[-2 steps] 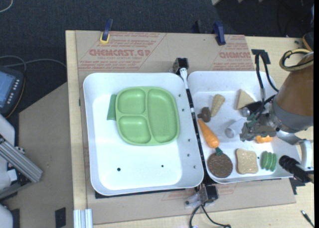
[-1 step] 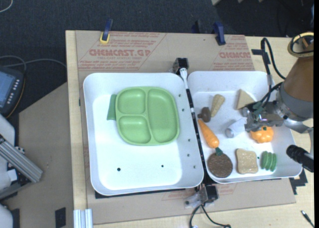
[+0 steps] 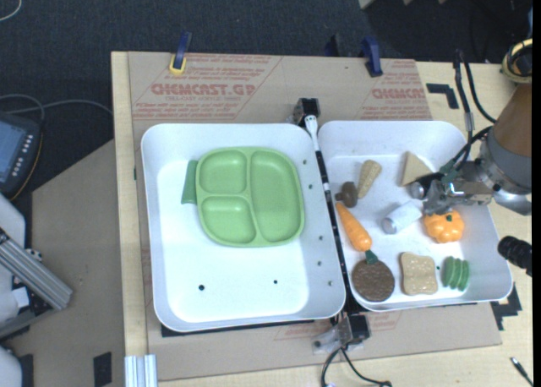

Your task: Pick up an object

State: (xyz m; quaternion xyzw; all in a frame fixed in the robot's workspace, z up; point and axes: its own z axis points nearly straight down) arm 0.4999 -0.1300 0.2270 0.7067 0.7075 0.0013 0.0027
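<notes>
Left bin [image 3: 169, 233] carries green divided plate [image 3: 251, 195]; no pick target there. Right bin [image 3: 372, 133] is crowded: carrot [image 3: 354, 226], brown round pc [image 3: 373, 280], cone-shaped pc [image 3: 368, 179], pale cylinder [image 3: 401, 218], cracker sq [image 3: 418, 274], green item [image 3: 455, 273], wedge [image 3: 414, 166], orange pumpkin-like item [image 3: 444, 226]. Tool [image 3: 437, 198] sits low betw. cylinder and pumpkin item, touching or just above both. Whether it's spread or pinching: cannot tell. Risks, as judged: closing betw. two items, nudging cylinder so it rolls, pumpkin item slipping off its rounded side.
</notes>
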